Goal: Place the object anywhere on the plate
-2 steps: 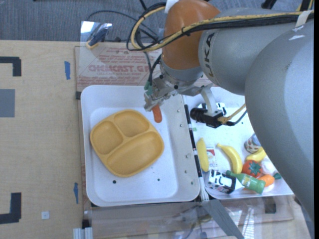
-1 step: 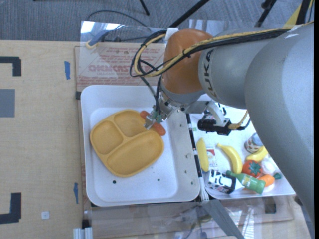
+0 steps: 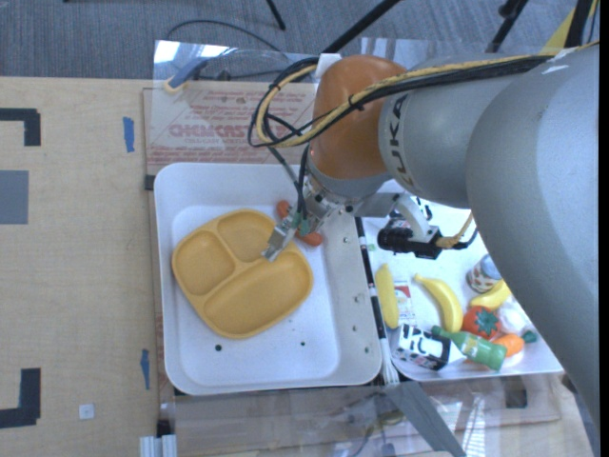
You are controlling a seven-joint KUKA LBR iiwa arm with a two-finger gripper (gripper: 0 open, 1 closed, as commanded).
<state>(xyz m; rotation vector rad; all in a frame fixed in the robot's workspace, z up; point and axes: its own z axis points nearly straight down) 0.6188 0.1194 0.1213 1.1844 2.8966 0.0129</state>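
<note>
Two white bins, one yellow plate, three bananas, one green bottle.

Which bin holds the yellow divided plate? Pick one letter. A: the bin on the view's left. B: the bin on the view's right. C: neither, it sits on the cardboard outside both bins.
A: the yellow plate lies inside the left bin, with the bin's white floor showing around it, while the right bin holds bananas and other small items.
</note>
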